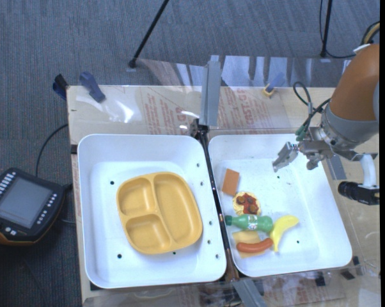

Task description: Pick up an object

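I'm looking down on grey carpet (64, 37) lying all around the tabletop (148, 107), well beyond the hand's far side. Two thin black stand legs (153, 27) are slanting across that carpet. A handheld control pendant (20, 203) is sitting on the floor, far across from the hand, its cable (48, 142) curling toward the tabletop's edge.

A robotics lab: teach pendant (21, 203) on grey carpet (cabled), tripod legs (153, 24) behind the bench (148, 107).
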`<state>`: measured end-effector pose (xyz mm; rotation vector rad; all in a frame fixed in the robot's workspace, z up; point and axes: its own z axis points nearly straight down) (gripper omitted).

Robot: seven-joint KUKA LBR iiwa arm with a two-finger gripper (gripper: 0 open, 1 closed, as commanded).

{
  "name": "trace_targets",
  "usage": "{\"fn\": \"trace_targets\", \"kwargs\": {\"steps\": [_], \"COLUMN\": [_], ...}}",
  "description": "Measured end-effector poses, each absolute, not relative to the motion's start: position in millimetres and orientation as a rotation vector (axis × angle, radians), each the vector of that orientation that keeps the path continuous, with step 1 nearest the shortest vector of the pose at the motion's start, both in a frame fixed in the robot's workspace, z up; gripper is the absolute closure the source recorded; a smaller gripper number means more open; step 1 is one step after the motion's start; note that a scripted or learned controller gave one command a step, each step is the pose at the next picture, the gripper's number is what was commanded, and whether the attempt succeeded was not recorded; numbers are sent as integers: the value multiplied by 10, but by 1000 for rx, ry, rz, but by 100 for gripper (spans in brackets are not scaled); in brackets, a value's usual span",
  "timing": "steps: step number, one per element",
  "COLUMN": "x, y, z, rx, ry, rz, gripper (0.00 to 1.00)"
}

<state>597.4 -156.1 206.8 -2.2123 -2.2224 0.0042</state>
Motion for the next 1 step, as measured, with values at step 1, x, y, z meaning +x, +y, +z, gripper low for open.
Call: {"fn": "trace_targets", "kwargs": {"steps": [1], "x": [5174], "y": [-1191], "z": [1226], "rx": [-2260], "ry": [-2172], "rz": [5], "gripper": [0]}}
